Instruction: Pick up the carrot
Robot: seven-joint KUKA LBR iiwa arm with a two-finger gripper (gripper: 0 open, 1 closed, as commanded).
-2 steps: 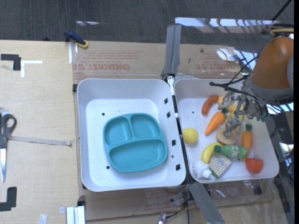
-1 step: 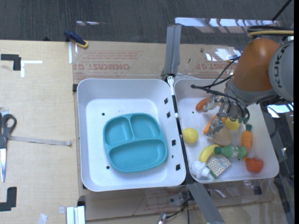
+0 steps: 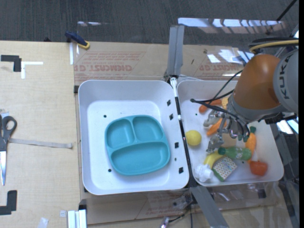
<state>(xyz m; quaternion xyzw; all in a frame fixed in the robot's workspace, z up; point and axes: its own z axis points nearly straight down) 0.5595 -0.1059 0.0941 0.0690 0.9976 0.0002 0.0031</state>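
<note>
The gripper [image 3: 219,136] is shiny grey metal and hangs low in the right bin [image 3: 271,136], under the arm's smooth orange band [image 3: 256,87]. A thin orange carrot [image 3: 216,127] lies slanted right by the fingers [image 3: 214,139], touching or almost touching them. I cannot tell if the fingers are open or closed, or if the carrot sits between them (the metal parts blur together there).

Just left of the fingers is a round yellow lemon [image 3: 193,137]. Just below them lie a yellow piece [image 3: 211,158], a green bottle shape [image 3: 234,152] and a flat speckled block like a sponge [image 3: 224,168]. A white crumpled thing [image 3: 203,174] sits further below. To the right of the fingers is a second orange carrot shape [image 3: 251,141], and lower right a red tomato [image 3: 258,167].

Far left of the fingers, the left bin [image 3: 90,137] holds a smooth blue tray [image 3: 137,145] with three sections. Scissors [image 3: 4,141] lie on the wooden bench [image 3: 38,108].
</note>
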